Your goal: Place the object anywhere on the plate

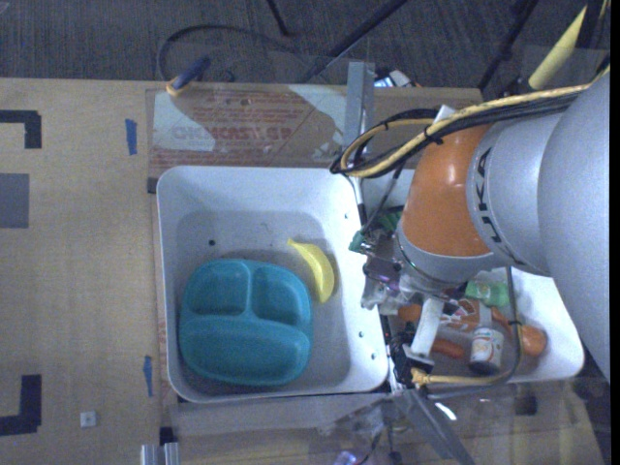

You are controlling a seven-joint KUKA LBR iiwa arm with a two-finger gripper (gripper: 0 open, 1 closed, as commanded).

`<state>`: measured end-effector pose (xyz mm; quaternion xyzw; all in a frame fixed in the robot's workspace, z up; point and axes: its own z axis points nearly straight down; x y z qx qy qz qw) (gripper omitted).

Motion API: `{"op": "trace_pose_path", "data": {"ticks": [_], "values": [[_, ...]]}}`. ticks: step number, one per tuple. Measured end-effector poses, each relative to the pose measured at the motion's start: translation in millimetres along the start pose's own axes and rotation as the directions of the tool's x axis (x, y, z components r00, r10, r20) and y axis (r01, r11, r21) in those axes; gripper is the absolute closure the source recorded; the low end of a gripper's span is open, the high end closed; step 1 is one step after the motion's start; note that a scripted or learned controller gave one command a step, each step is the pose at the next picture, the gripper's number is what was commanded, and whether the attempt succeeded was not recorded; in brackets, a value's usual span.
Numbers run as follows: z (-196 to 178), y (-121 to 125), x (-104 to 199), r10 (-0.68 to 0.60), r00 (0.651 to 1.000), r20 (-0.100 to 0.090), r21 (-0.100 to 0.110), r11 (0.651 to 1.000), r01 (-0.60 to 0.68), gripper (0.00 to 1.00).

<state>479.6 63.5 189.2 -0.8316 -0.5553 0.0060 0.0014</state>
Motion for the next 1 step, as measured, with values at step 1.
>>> {"op": "trace_pose_path", "data": {"ticks": [1], "values": [[-24.5,-39.7,94.6,0.071,0.997,-0.005,-0.006,0.997,-0.071,1.0]]}}
